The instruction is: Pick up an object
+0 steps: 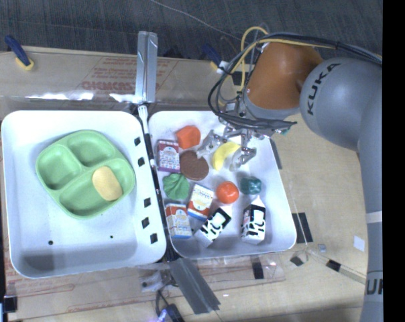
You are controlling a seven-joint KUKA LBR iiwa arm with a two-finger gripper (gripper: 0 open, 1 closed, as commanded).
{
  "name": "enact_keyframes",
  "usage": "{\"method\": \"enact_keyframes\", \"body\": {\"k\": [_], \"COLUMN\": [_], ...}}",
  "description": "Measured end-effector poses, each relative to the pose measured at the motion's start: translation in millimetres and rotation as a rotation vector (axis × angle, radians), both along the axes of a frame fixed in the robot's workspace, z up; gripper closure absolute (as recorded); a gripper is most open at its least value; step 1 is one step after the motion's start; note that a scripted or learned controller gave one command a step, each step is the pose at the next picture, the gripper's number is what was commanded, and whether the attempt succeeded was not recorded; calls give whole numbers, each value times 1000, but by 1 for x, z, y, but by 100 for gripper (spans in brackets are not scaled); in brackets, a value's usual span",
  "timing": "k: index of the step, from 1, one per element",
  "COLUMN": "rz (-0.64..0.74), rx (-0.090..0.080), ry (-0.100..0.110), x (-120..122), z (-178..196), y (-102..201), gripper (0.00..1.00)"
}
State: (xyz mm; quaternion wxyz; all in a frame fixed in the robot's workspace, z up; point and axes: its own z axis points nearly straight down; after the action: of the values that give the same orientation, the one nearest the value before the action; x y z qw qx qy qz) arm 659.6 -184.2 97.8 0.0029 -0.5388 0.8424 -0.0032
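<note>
My gripper (228, 148) hangs over the upper middle of the right bin (277, 200), its metal fingers (211, 141) spread on either side of a yellow lemon-like object (224, 156). The fingers look open around it, and the yellow object rests low in the bin between them. Close by lie an orange piece (188, 137), a brown round cookie (194, 166), a small red-and-white carton (167, 156) and a teal object (251, 185).
Further down the right bin lie a green leafy item (176, 186), an orange ball (227, 192), two black-and-white milk cartons (254, 222) and small boxes (179, 221). The left bin (28, 247) holds a green divided plate (82, 170) with a yellow food piece (107, 182).
</note>
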Motion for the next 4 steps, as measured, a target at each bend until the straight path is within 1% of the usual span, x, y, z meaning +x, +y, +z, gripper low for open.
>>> {"method": "enact_keyframes", "body": {"k": [1, 2, 3, 4], "rz": [205, 206, 23, -175], "rx": [-1, 0, -3, 5], "ry": [3, -3, 3, -5], "x": [0, 2, -1, 0], "z": [0, 13, -2, 154], "y": [24, 26, 86, 138], "gripper": [0, 100, 100, 100]}}
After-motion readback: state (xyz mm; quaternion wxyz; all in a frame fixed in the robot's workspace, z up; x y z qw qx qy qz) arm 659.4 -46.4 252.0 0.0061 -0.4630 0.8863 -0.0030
